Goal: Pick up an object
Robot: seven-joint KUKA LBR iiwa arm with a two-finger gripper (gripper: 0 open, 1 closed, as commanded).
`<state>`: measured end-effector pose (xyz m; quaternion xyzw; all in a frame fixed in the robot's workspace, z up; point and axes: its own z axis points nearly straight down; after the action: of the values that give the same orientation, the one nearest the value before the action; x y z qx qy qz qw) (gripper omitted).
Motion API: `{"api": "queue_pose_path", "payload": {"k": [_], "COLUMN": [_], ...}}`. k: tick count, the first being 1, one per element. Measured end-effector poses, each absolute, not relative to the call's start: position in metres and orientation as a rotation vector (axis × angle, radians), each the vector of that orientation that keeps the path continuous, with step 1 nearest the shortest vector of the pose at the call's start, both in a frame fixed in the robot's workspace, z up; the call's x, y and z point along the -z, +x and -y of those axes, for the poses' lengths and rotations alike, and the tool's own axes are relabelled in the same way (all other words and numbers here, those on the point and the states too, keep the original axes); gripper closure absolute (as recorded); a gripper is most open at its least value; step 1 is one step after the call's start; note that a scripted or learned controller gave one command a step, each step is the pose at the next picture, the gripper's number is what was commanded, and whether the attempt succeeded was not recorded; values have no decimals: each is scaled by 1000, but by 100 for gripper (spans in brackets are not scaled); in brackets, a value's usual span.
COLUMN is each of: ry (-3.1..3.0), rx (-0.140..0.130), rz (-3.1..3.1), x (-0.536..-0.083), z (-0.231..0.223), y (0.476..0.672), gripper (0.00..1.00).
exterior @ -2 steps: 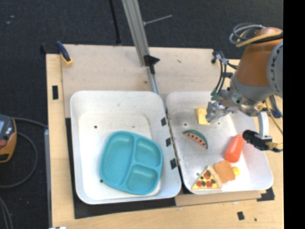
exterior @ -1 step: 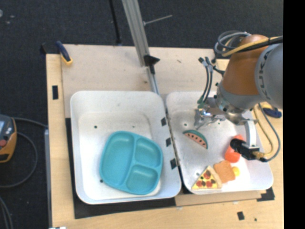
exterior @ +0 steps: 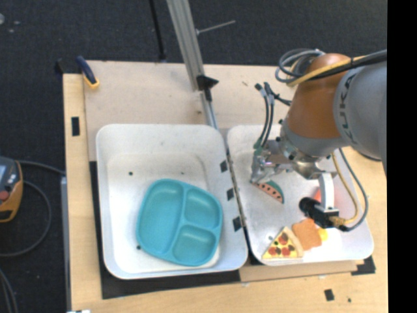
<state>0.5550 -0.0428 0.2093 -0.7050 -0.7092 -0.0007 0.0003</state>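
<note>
The gripper (exterior: 260,169) hangs low over the right bin (exterior: 352,241), near that bin's left wall. Whether it is open or closed, I cannot tell from here, and I see nothing held in it.

The closest thing to it is a watermelon slice (exterior: 270,191), red with a green rind. It lies flat on the bin floor just beside the gripper, on the side toward the front of the bench. If they touch or not is not clear to me.

A little farther, to the right of the gripper, lies a red and white piece (exterior: 326,189), partly hidden by a cable. Beyond it, toward the front right corner, an orange piece (exterior: 306,232) rests next to a pizza slice (exterior: 284,246).

Well apart from the gripper, on its other side, is the left bin (exterior: 130,149). It holds a teal divided plate (exterior: 179,222).

Farther back, a grey metal pole (exterior: 186,38) rises from the bench (exterior: 130,90). Farthest of all, a blue and yellow clamp (exterior: 88,72) sits at the back left corner.
</note>
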Motion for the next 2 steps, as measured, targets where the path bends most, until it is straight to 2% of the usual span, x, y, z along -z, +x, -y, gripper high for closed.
{"api": "queue_pose_path", "payload": {"k": [2], "ry": [-2213], "rx": [3], "rz": [2228], "x": [-222], "z": [-39], "y": [512], "gripper": [100]}}
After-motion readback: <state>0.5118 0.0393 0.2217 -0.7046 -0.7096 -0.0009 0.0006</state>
